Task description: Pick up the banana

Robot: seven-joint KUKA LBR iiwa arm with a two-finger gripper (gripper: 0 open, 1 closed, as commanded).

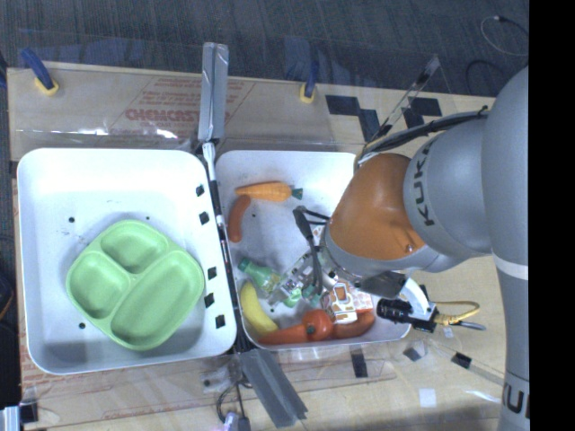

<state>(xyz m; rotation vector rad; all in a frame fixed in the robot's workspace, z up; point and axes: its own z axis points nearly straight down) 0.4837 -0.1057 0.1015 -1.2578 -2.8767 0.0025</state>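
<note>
The yellow banana [254, 312] lies at the front left corner of the right bin [269, 162], against its left wall, curving toward the front. My gripper [305, 281] hangs low over the clutter in the middle of that bin, just right of and slightly behind the banana, under the orange wrist band. Nothing is visibly held in it. The banana's far end touches a clear green-capped bottle [262, 275].
An orange carrot [263, 190] and a brown sausage [237, 217] lie at the back of the right bin. A red pepper [301, 330] and a small carton [342, 303] sit by its front wall. The left bin [54, 178] holds a green divided plate [135, 282].
</note>
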